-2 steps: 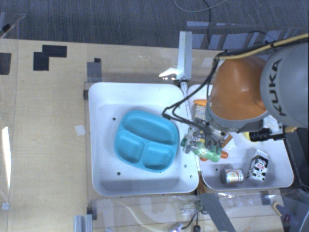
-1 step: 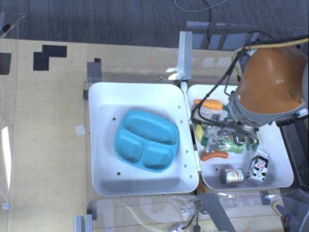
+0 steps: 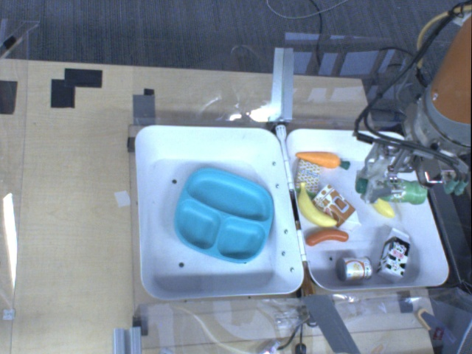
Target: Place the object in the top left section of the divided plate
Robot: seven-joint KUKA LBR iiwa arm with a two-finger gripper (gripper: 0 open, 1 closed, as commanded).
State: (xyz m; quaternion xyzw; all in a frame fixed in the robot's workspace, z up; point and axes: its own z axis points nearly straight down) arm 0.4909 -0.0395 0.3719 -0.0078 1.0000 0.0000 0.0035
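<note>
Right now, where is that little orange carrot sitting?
The carrot lies in the right bin, near its top left corner, just above the banana and left of the end effector.

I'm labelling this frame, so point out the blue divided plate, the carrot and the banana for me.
blue divided plate [image 3: 223, 190]: camera view, on its large upper section.
carrot [image 3: 317, 158]: camera view, on the middle of its orange body.
banana [image 3: 313, 212]: camera view, on its yellow curved middle.
</note>
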